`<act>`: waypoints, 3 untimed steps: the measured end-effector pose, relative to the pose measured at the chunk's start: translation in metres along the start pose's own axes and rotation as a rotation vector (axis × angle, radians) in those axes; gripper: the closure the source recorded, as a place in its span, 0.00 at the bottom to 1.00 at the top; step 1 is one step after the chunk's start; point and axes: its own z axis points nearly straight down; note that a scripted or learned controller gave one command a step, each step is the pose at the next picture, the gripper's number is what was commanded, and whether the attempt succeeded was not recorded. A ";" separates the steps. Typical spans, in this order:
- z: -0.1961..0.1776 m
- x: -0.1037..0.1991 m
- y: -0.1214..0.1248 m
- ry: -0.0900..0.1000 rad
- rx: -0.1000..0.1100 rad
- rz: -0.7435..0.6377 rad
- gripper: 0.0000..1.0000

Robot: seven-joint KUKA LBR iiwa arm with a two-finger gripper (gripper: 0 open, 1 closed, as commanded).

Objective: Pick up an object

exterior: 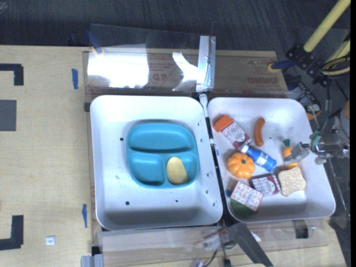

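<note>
The right bin [278, 105] holds several toy foods. Among them are an orange pumpkin [241, 164], a blue bottle [260, 158], a red-and-white carton [230, 129], a sausage [259, 130], a bread slice [292, 181], a dark red packet [265, 184] and a checked packet [246, 195]. A small orange and green piece [287, 149] lies near the right wall. My gripper [309, 148] reaches in over the right rim, just right of that small piece and above the bread slice. Nothing shows held in it.
The left bin [105, 149] bears a blue divided plate [158, 138] with a yellow oval item [177, 170] in its lower right compartment. Cables and a yellow pole [328, 18] crowd the upper right. A clear plastic sheet [150, 63] stands behind the bins.
</note>
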 end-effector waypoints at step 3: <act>0.039 -0.009 0.108 -0.005 -0.008 -0.311 1.00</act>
